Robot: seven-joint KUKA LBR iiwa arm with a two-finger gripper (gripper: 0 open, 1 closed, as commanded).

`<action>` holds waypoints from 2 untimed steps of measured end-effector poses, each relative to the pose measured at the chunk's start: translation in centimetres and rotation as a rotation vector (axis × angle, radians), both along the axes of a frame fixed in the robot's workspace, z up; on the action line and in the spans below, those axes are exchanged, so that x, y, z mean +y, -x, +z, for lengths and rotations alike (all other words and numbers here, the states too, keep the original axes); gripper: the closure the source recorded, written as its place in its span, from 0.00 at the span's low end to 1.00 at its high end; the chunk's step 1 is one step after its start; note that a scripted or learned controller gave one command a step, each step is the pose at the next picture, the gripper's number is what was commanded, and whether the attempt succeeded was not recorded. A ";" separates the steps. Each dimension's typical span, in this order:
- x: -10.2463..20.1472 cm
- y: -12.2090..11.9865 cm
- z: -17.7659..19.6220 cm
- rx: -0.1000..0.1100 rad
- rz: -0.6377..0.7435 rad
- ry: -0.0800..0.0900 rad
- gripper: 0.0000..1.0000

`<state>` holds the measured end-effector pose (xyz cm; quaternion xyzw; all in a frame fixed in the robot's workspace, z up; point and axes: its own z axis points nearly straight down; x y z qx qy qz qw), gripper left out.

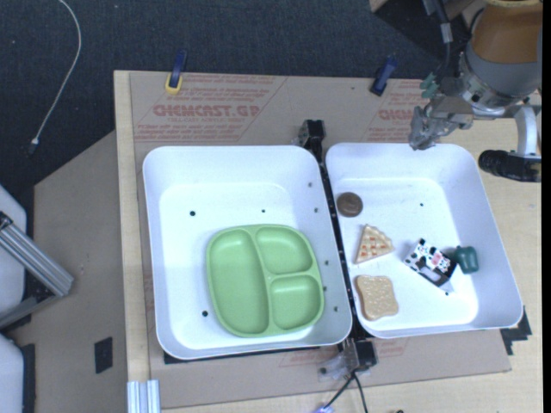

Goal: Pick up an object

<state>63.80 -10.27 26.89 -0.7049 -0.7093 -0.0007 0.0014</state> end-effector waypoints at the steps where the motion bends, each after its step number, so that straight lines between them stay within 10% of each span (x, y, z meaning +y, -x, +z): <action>1: 5.6 0.8 -0.3 0.001 0.000 0.000 1.00; 2: 11.0 1.3 -2.5 0.003 0.000 0.000 1.00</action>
